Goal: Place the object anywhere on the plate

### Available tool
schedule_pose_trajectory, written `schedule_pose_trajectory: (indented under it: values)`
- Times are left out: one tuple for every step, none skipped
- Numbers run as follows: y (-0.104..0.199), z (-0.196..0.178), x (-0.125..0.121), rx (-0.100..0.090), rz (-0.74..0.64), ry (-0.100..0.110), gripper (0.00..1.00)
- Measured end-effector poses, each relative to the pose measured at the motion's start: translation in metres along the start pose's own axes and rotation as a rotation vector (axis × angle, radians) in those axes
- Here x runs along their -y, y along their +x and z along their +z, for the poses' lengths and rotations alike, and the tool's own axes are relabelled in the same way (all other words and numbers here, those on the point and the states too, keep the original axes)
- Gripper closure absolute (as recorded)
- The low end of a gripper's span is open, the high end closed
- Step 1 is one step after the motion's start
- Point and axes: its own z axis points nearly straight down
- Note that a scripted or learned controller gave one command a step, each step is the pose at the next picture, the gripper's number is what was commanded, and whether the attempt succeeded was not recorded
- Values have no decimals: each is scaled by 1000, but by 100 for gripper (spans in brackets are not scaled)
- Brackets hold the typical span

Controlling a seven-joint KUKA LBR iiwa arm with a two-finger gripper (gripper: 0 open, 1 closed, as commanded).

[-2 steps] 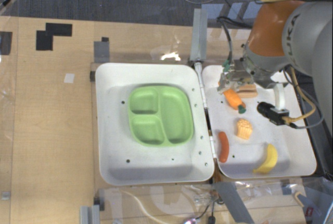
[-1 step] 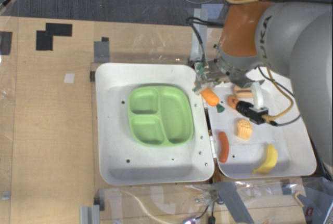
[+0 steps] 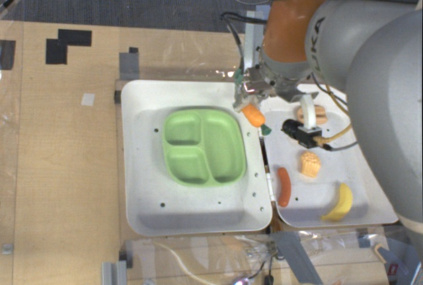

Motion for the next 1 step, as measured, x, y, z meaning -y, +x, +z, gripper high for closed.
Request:
schedule_pose_trajectory:
  values:
    - [0,0,0,1,0,0,0]
